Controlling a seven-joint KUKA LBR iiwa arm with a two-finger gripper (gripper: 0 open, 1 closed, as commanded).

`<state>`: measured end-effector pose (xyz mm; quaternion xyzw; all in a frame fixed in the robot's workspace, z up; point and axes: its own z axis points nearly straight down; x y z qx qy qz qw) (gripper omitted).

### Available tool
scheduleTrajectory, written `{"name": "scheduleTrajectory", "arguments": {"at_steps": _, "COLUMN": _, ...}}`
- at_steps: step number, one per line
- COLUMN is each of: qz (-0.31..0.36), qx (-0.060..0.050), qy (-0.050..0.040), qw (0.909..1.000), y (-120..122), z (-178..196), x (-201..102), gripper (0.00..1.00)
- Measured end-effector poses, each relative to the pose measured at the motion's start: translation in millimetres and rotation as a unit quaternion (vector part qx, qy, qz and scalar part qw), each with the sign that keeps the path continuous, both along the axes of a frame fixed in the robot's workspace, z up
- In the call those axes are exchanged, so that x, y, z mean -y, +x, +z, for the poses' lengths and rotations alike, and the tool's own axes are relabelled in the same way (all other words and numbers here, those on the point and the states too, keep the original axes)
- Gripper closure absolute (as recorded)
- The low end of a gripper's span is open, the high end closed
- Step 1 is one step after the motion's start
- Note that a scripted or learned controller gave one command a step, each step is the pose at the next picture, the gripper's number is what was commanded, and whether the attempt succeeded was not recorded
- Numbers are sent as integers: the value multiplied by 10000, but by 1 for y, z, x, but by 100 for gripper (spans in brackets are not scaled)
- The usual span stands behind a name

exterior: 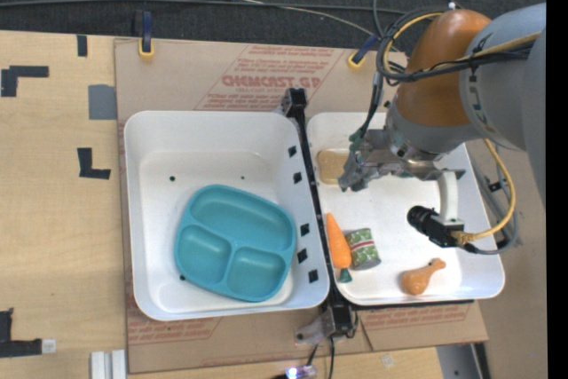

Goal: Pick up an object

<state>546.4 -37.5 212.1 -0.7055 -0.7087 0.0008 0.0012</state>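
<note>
Up near the top left corner of the right bin (479,280), just right of the middle of the frame, the gripper (357,175) hangs low over a flat tan thing (331,164) that looks like a slice of bread. That tan thing lies just to the left of the gripper tip, touching it or almost touching it, and close to the wall between the two bins. From this slant I cannot tell if the jaws are wide or narrow, and nothing can be seen held in them. Lower down by the same wall lies a carrot (336,241), with its long side running up and down the frame, and a small green packet (361,248) sits just beside it on the right. A toy chicken leg (421,277) rests near the bottom of that bin, well apart from the gripper. The tan thing is the nearest one, so I think it is the one to pick, with a small move left and down. The arm (444,80) comes in from the upper right and bends down over the bin. The left bin (151,155) holds a blue tray (234,241)
</note>
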Motion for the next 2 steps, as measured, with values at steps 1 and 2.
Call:
{"name": "scheduleTrajectory", "arguments": {"at_steps": 1, "qz": 8, "qx": -3, "qy": 2, "qw": 10000, "y": -17, "z": -1, "x": -57, "gripper": 100}}
{"name": "scheduleTrajectory", "arguments": {"at_steps": 2, "qz": 15, "qx": 0, "qy": 3, "qw": 10000, "y": -23, "z": -5, "x": -118, "gripper": 100}}
